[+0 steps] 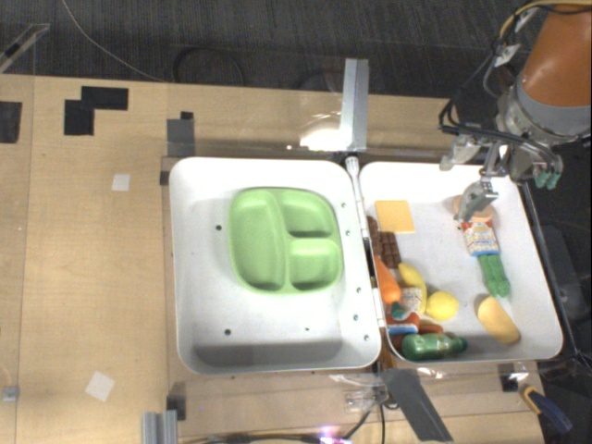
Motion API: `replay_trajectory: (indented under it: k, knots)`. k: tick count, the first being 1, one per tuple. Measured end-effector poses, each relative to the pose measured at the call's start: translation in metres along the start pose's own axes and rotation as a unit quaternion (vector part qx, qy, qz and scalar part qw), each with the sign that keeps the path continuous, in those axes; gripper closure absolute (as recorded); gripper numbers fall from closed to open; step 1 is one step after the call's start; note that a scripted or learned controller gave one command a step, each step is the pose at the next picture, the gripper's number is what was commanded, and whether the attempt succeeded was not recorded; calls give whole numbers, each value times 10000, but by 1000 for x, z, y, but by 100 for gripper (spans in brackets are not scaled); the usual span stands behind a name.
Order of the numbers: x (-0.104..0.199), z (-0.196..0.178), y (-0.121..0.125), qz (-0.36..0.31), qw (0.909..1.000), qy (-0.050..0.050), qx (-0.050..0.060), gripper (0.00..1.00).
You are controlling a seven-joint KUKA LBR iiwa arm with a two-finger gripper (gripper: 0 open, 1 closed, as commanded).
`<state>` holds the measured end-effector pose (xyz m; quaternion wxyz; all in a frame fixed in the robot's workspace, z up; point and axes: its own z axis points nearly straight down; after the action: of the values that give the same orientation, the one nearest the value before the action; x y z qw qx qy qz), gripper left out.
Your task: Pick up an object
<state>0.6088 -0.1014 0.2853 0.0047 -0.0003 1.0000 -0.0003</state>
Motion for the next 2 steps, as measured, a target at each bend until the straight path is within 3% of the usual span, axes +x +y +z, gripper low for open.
replay_trajectory:
  k: [1, 2]
  knots:
    - [-20, 166, -77, 718, 9974, 61, -5, 0]
    - [13, 196, -106, 895, 9960, -17, 11, 0]
